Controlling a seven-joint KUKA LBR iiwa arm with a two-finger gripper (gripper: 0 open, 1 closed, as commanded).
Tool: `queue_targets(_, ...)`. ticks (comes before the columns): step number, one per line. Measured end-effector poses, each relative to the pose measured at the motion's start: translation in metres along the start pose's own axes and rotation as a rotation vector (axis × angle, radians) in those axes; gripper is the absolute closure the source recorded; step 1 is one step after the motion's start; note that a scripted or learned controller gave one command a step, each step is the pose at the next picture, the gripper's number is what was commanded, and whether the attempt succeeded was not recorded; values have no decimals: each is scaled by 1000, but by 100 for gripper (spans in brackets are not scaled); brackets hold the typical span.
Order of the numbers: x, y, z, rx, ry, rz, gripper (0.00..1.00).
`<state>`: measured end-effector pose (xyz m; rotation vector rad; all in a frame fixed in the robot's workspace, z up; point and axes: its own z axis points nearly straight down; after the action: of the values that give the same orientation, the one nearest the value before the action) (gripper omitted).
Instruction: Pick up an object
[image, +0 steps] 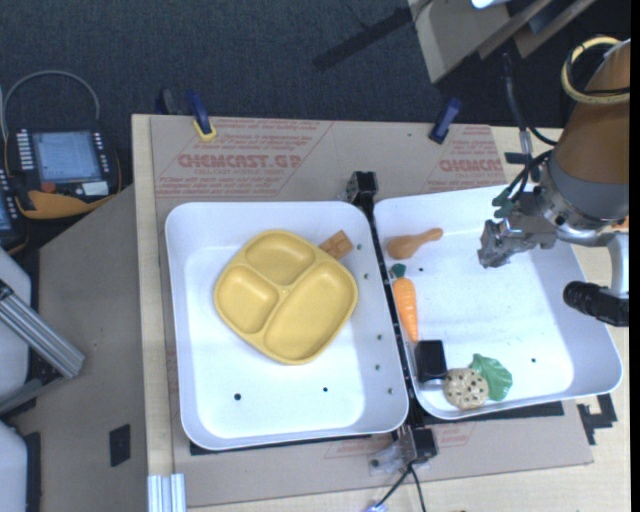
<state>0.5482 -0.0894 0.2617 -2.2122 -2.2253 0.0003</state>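
Claw (497, 252) hovers over the right bin's (545, 345) far side; you cannot tell its state. Steer it toward the carrot (405, 308) along that bin's left wall, descending squarely.

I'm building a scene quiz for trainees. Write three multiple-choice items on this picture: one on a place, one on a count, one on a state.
1. Where does the yellow three-compartment plastic plate lie?
A. left white bin
B. right white bin
C. on the cardboard outside both bins

2. How many compartments does the plate have?
A. two
B. three
C. five

3. What touches the orange toy carrot with a green top?
A. the gripper
B. the plate
C. neither of these

Key: 1 A, the plate rests inside the left bin. 2 B, three hollows show. 3 C, the carrot lies alone by the right bin's left wall, with the gripper off to its right.
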Motion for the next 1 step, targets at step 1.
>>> queue_targets(1, 51, 9, -3, -5, -1, 0, 100)
